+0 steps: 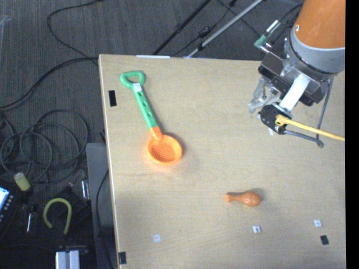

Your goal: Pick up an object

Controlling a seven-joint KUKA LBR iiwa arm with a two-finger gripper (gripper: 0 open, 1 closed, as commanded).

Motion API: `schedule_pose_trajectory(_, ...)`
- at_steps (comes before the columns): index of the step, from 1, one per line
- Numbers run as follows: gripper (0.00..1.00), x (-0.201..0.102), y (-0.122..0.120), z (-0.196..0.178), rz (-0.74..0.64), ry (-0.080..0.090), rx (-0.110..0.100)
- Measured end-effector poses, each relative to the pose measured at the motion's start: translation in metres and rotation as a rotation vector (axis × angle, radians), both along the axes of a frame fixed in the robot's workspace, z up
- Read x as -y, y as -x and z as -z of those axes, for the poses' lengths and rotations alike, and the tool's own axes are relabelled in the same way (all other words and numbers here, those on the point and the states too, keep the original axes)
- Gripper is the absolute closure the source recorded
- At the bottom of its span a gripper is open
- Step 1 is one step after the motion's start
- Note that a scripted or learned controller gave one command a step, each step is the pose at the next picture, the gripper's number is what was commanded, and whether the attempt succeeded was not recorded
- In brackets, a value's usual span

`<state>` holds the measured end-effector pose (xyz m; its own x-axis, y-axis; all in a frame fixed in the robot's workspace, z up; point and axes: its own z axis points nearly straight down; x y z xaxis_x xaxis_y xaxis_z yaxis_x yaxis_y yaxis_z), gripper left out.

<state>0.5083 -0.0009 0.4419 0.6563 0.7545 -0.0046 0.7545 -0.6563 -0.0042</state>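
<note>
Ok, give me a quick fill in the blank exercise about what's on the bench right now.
1. The strainer scoop has an orange bowl and a ____ handle.
2. The small orange chicken drumstick toy lies nearer the view's ____ edge than the scoop does.
3. The end effector is at the view's upper ____.

Missing words: green; bottom; right

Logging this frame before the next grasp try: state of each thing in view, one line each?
sieve scoop: lying flat on the bench, green handle toward the far edge, orange head nearer the camera, untouched.
orange drumstick-shaped toy: lying on its side, alone, clear of the arm.
pincer: raised at the right, well away from both toys; finger state can't be told.
yellow strip: sticks out rightward beside the pincer.
</note>
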Motion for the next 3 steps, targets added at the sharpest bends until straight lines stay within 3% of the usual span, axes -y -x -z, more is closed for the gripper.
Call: schedule_pose_trajectory(3, 1.0, -0.001, -0.002, -0.026, 0.0, 0.004, -0.01)
